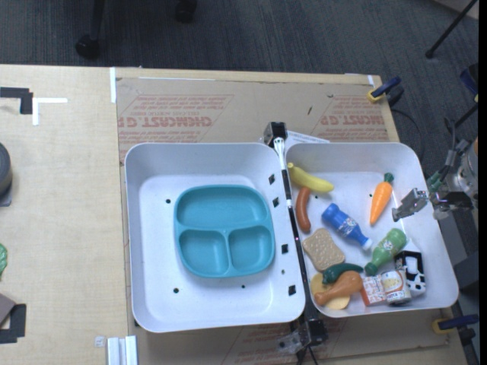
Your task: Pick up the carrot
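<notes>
here two shallow white bins sit side by side on the worktop (61, 204), touching along their inner rims. the left bin (144, 280) holds a teal divided plate (224, 230) with three compartments, lying flat near the bin's middle.

the right bin (358, 158) carries a jumble of toy food. the carrot (380, 198) lies toward the far right of this bin, orange body with its green top pointing to the far side, apart from the other items. a yellow banana (310, 179) lies at the far left, and just near of it a red sausage (303, 208) runs alongside the left wall. a blue bottle (345, 225) lies tilted in the middle, a green bottle (386, 249) slants to its right. a slice of bread (323, 249) rests near the left wall. at the near edge sit a drumstick (342, 285), a small orange carton (384, 287) and a black-and-white carton (412, 271), crowded together.

the end effector (413, 202) hangs at the right bin's right rim, just right of the carrot and not touching it; nothing sits between its fingers, though whether they are spread or closed i cannot tell.
</notes>
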